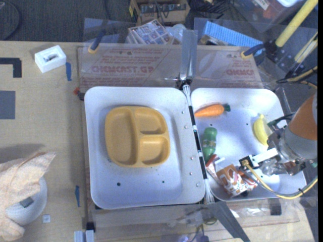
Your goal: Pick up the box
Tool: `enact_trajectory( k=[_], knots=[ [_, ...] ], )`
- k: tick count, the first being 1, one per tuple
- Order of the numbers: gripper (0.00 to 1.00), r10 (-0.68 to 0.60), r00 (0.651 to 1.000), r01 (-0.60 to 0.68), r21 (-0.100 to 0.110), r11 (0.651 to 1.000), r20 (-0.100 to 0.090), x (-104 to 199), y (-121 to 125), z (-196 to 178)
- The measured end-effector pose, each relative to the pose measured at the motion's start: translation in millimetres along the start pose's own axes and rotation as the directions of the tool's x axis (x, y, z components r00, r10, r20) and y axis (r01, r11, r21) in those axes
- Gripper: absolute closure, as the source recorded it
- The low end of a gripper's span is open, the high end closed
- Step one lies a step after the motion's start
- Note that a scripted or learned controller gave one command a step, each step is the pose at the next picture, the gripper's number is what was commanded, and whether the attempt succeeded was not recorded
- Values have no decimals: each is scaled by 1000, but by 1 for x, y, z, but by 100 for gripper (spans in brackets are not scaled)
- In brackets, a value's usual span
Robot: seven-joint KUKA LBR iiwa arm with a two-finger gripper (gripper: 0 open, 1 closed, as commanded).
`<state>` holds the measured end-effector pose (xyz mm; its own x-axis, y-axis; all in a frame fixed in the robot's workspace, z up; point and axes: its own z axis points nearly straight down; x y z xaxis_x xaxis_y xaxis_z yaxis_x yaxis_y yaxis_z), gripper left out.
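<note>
The red-and-white box (233, 179) lay in the right bin's (241, 134) near-left corner, below a green vegetable (209, 139); the gripper (278, 167) hovered just beside it, perhaps touching, its opening too obscured to tell.

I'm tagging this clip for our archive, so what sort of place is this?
Probably a robotics lab bench: a grey, orange-banded robot arm at two shallow white plastic bins that hold an orange toy carrot and a yellow divided plate.

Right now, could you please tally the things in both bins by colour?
Yellow: 2, divided plate and banana
Orange: 1, carrot
Green: 1, vegetable
Red and white: 1, box
Total: 5
</note>
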<state>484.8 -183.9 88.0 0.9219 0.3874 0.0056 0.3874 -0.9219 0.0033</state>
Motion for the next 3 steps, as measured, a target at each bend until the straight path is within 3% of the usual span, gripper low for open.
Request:
enact_trajectory(
  k=[1, 2, 3],
  knots=[
    [100, -133, 991, 133, 8, 991, -2, -16, 32, 0],
    [100, 105, 994, -105, 4, 994, -2, -15, 33, 0],
    [100, 187, 982, -187, 4, 982, -2, -15, 33, 0]
  ],
)
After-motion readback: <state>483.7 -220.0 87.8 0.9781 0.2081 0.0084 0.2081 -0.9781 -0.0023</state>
